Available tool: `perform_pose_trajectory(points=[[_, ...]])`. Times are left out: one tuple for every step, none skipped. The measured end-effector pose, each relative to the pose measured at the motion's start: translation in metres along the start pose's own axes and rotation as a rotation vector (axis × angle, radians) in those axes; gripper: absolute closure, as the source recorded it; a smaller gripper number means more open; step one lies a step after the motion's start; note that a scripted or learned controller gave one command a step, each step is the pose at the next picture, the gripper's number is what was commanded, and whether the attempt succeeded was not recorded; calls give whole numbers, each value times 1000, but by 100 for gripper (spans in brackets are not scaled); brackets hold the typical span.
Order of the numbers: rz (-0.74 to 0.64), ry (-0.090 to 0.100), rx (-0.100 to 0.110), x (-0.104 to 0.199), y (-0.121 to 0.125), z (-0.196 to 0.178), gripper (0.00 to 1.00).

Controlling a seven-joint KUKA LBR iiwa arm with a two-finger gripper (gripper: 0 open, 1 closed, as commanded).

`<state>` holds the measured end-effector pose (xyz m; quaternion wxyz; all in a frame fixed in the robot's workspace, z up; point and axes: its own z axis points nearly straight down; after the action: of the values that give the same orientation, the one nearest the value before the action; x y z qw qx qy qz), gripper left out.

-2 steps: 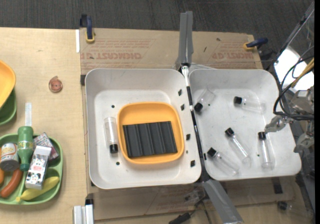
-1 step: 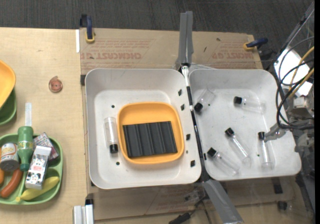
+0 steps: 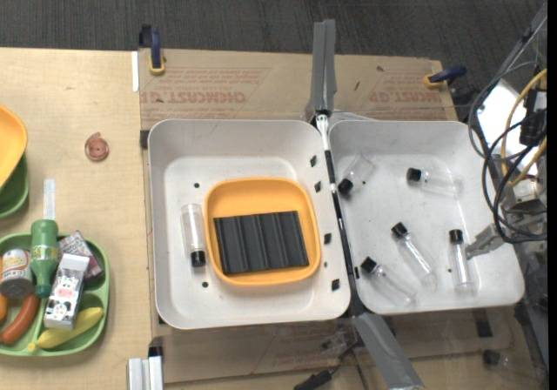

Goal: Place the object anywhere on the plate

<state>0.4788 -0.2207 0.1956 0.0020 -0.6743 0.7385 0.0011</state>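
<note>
The counter (image 3: pixel 70 101) carries two shallow white bins side by side. The left bin (image 3: pixel 174 153) holds an orange plate (image 3: pixel 261 192) with a dark ribbed insert (image 3: pixel 259 242) lying on it; this plate is the destination. One clear vial with a black cap (image 3: pixel 192 234) lies in the left bin just beside the plate's left edge, off the plate, so the placement is judged not yet done for it. The right bin (image 3: pixel 452 140) holds five more capped vials (image 3: pixel 409 249), scattered well apart, which leaves room around each one for a pick. Cables and part of the arm's hardware (image 3: pixel 513 179) stand at the right bin's far edge; the state of the jaws cannot be told. Food props sit on a green tray (image 3: pixel 91 314) at the counter's left, outside the work zone.
</note>
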Motion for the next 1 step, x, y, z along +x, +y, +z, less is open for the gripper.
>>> perform_pose_trajectory(points=[[-291,-1,0,0,0,-12,0]])
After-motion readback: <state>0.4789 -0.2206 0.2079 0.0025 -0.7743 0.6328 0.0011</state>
